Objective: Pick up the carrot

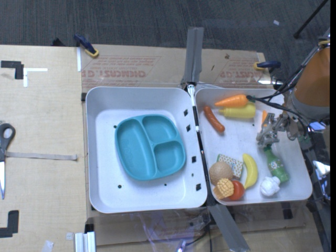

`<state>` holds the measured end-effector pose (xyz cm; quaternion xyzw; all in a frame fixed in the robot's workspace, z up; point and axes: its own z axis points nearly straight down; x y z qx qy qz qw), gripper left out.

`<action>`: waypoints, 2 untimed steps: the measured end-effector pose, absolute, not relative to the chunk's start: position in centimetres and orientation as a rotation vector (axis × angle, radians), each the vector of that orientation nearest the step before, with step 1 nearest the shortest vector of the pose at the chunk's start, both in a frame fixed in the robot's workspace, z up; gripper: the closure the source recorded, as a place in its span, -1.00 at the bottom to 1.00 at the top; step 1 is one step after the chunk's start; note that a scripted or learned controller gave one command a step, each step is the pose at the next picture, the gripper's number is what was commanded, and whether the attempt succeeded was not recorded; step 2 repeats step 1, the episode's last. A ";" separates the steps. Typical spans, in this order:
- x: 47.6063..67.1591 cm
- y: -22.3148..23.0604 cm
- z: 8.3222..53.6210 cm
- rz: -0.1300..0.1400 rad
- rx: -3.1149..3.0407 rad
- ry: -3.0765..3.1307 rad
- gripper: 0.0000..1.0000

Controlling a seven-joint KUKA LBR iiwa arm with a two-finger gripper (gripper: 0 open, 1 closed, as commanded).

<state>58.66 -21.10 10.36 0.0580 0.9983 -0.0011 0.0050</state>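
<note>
Look to the right bin (299, 193): the carrot (231, 101) lies near its far wall, tip pointing left, resting just against the yellow corn-like piece (240, 112) beside it. The gripper (269, 133) hangs over the right-hand part of that bin, below and to the right of the carrot and apart from it; you cannot tell from this angle whether its jaws are parted or closed, and nothing is visibly between them. Directly under the gripper lies a green bottle (275, 164), with a white garlic-like piece (270, 186) at its near end. Note also a red sausage (213, 119) left of the corn, a banana (250, 170), a brown round item (220, 170), and a tomato (237, 190) toward the near wall. The left bin (100, 156) holds a blue divided plate (151, 146).
</note>
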 end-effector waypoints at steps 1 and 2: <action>62.2 -14.7 14.6 -0.001 -0.018 3.135 1.00; 62.2 -14.7 14.6 -0.001 -0.018 3.135 1.00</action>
